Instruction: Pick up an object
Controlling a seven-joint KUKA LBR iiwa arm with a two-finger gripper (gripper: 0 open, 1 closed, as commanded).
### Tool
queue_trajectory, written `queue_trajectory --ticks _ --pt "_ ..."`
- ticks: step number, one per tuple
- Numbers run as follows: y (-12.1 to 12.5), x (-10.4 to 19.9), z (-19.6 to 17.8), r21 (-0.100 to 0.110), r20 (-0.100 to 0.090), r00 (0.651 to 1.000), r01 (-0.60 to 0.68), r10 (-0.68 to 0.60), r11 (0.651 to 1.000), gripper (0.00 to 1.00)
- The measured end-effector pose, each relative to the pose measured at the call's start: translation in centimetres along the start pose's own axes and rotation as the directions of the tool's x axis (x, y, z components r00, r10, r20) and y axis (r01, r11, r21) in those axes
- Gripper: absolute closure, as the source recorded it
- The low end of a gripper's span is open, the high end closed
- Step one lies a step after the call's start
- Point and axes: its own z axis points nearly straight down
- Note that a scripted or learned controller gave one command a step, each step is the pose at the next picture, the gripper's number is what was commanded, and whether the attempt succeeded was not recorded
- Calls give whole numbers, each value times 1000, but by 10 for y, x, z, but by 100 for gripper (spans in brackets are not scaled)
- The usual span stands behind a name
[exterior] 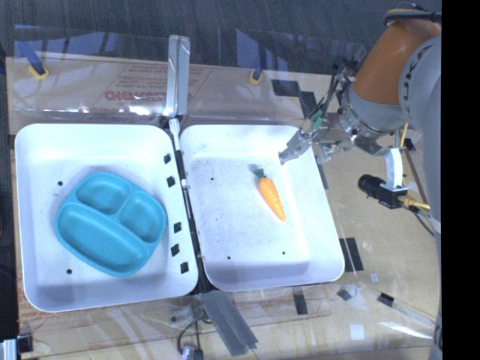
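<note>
Camera view: carrot (271,196) below-left of hand (294,151)

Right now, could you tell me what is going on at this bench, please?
A grey KUKA arm with an orange band reaches in from the right, its gripper poised over the upper right edge of the right bin. A toy carrot lies loose in that bin, a little below and left of the gripper. The left bin holds a blue divided plate. Nothing has been picked up yet.
</note>
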Motion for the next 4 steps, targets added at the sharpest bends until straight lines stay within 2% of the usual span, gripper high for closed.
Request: queue_trajectory --ticks 1,2,3,4 --pt "-16 -9 150 0 0 1000 1 -1 1000 0" --pt "-16 -8 140 2 0 1000 7 -7 1000 100" --pt "12 43 32 -3 1 1000 2 -2 1000 100" --pt "50 -11 147 0 2 1000 0 0 1000 100"
